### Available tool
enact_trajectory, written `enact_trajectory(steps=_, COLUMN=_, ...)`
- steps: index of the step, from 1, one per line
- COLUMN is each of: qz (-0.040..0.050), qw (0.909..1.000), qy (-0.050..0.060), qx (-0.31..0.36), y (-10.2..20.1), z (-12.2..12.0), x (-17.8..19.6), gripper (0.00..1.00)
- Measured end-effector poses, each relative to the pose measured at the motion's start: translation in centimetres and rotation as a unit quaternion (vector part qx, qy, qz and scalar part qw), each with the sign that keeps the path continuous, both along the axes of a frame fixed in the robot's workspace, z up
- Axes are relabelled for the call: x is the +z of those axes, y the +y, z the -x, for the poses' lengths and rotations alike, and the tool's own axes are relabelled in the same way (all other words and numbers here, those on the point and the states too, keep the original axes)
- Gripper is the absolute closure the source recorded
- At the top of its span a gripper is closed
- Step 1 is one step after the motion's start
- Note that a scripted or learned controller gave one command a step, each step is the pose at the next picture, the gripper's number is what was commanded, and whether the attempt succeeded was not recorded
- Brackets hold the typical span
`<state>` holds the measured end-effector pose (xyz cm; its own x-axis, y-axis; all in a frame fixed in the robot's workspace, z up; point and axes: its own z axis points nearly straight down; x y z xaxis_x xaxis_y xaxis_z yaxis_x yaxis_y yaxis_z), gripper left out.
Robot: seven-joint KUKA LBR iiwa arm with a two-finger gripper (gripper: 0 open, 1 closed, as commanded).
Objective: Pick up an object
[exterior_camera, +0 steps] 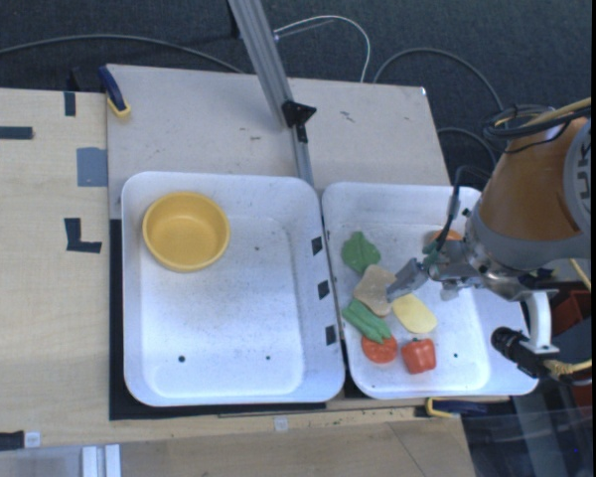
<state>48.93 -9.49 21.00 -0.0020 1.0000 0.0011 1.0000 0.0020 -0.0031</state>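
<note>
Tool (405,280) over tan piece (374,288) — green pieces (359,251) (two) flank it.

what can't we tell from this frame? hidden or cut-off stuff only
- Tool: too small and blurred in the camera view to tell its state or whether it touches the tan piece.
- Orange object: mostly hidden behind the arm's wrist; identity unclear.
- Right bin: its right side is covered by the arm.
- Green piece: partly under the tan piece; full shape unclear.
</note>
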Motion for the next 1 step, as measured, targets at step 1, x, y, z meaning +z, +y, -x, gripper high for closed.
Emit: enact_trajectory(steps=1, qz=0.0000, qw=1.0000, qy=0.000, qx=0.000, y=-0.01, z=0.00, x=0.01, gripper=0.00)
